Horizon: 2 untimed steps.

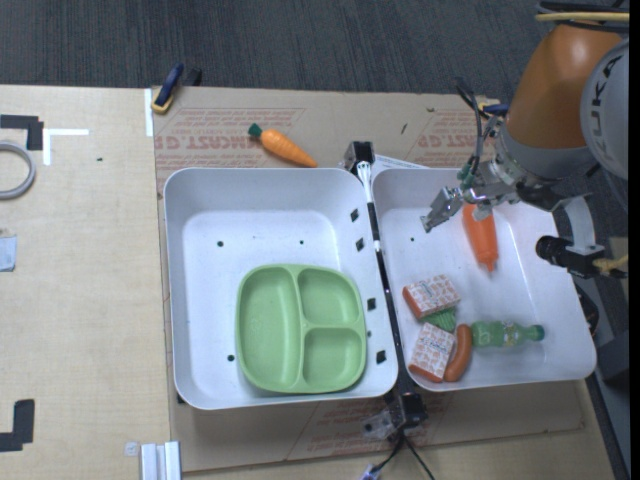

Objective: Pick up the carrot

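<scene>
The table (70, 298) is pale wood with a sheet of brown cardboard (300, 108) under two white bins. The grey arm (565, 88), with its orange band, reaches in from the right over the right bin (560, 358). The left bin (250, 218) holds a green divided plate (300, 328).

The gripper (460, 208) hangs over the upper part of the right bin. From this angle I cannot tell whether it is apart or closed. An orange carrot (481, 236) sits directly under it, its top end meeting the gripper and its tip pointing toward the near side.

A second carrot (283, 146), with a green top, lies on the cardboard beyond the left bin.

In the right bin's near half lie a green bottle (505, 334), two printed boxes (432, 294), and a sausage (459, 354) beside the lower box.
</scene>
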Each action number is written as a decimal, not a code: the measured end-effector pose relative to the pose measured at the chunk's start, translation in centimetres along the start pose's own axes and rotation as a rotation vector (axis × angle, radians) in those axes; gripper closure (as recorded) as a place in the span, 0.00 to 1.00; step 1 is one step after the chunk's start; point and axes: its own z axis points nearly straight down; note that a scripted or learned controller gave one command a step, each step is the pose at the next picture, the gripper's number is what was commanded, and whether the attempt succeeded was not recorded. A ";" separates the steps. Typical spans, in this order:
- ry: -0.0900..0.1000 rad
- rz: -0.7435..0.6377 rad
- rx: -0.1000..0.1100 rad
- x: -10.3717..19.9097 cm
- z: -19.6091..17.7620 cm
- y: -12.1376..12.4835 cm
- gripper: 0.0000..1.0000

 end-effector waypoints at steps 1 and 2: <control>-0.002 0.013 -0.002 -6.5 -3.9 4.4 0.00; -0.001 -0.269 -0.001 -0.4 0.6 5.7 0.00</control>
